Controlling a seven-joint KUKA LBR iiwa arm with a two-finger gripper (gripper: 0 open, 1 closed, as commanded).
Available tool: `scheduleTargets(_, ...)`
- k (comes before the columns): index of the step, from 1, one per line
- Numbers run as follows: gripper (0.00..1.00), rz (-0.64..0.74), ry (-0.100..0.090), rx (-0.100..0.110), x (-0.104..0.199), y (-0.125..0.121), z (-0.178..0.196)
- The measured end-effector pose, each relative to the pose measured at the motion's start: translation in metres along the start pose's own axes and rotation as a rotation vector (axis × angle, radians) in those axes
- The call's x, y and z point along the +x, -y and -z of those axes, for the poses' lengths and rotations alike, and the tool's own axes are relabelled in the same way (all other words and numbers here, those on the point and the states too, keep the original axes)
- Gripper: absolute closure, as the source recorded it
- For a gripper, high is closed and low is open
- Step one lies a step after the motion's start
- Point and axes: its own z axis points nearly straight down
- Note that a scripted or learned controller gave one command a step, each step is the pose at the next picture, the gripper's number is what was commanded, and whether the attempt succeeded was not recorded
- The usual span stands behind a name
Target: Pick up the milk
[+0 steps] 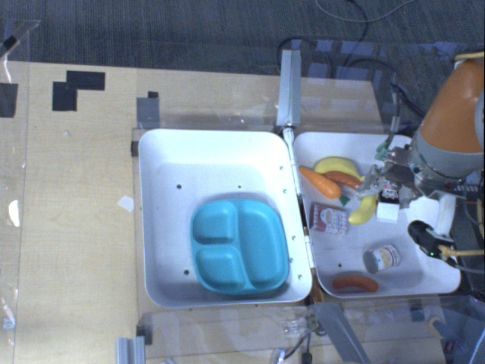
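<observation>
While the gripper [385,179] hangs over the right bin [424,283], the milk [330,219] lies flat beside a carrot [319,182].
Carton print unreadable; jaws' state cannot be told; pale wooden tabletop [76,226].

The milk [330,220] lies near the right bin's [447,285] left wall, which closes off its nine o'clock side. At twelve o'clock a carrot [319,182] sits near; at two o'clock bananas [362,209] and the hand [390,184] crowd in. Bare floor opens toward six o'clock, down to a sausage [355,283], with a can [382,258] at four o'clock.
</observation>
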Motion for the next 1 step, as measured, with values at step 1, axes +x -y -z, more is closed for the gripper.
scheduleTargets(1,1.0,0.007,0.0,-0.003,0.0013,-0.0011,0.0102)
